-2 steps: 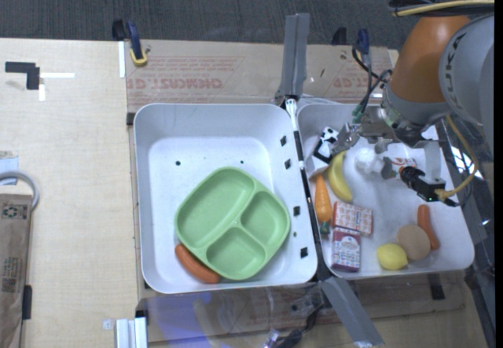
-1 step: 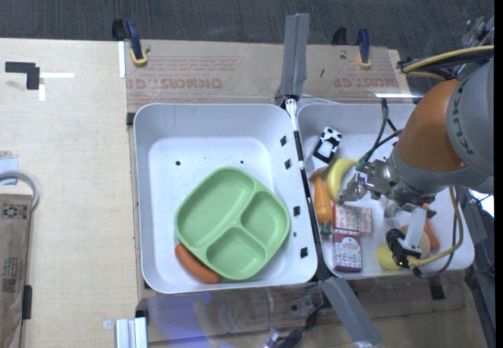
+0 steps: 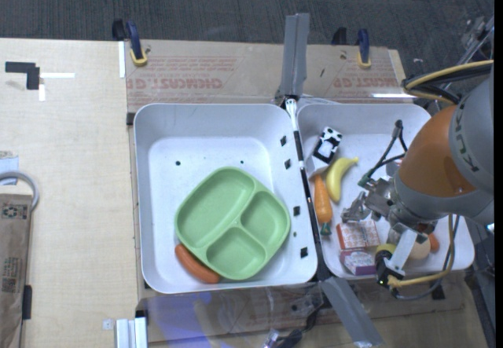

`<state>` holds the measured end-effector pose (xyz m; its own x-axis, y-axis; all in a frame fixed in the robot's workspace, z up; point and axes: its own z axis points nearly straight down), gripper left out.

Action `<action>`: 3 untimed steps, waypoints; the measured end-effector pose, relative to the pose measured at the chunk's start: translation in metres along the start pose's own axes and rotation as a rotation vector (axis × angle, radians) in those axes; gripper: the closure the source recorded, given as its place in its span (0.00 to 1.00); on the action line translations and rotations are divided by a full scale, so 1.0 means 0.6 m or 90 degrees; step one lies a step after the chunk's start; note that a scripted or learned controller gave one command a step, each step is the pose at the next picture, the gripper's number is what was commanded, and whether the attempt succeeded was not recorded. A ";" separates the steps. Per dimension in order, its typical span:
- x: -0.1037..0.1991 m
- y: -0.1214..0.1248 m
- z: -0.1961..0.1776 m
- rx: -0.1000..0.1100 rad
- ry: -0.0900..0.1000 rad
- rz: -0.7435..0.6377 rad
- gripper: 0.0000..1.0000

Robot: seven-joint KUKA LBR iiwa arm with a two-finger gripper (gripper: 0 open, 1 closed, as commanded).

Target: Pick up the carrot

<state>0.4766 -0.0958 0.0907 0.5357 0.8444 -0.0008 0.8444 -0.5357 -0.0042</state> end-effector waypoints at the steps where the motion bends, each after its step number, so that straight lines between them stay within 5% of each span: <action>1: 0.005 -0.001 0.000 0.000 0.000 0.216 0.00; 2: 0.003 0.000 -0.014 0.001 -0.001 0.217 1.00; 3: 0.096 -0.059 -0.166 -0.001 -0.001 -0.080 1.00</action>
<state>0.4779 -0.0282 0.1907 0.4252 0.9051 -0.0014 0.9051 -0.4252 -0.0023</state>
